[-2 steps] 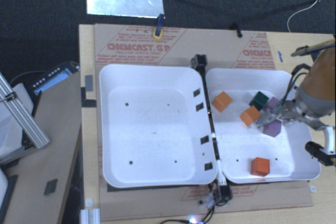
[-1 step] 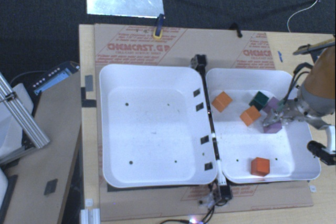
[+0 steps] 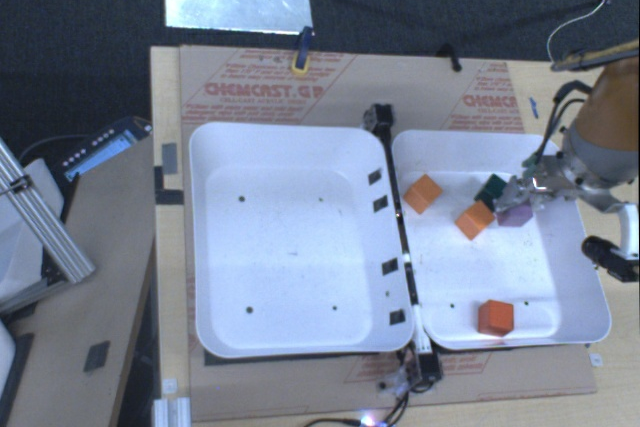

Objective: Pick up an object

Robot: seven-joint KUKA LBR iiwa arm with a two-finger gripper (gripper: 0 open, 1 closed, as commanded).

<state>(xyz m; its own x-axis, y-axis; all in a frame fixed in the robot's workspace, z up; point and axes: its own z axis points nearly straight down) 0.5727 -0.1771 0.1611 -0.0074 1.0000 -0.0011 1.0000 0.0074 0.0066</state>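
The tabletop (image 3: 330,75) is the biggest thing here, with printed brown cardboard over it. On it sit two white bins, side by side and touching along a row of black clips.

The left bin (image 3: 215,215) is the one farther from the arm. Its floor shows just a few small dark dots.

The right bin (image 3: 575,315) holds all the blocks, so places here are told from this bin.

The grey arm (image 3: 605,130) with its orange band comes in over the bin's right wall. Its gripper (image 3: 525,190) is low over the bin's upper right part. It is too small and dark to tell how wide the fingers are, or if they hold a thing.

Right at the gripper lie three blocks, close together. A purple block (image 3: 516,214) is just under it. A dark green block (image 3: 491,187) is beside it, toward the bin's middle. An orange block (image 3: 475,219) touches or almost touches the green one.

Another orange block (image 3: 423,193) sits near the bin's left wall, apart from that bunch.

A red-orange block (image 3: 495,317) sits alone near the bin's front wall, well apart from the gripper.
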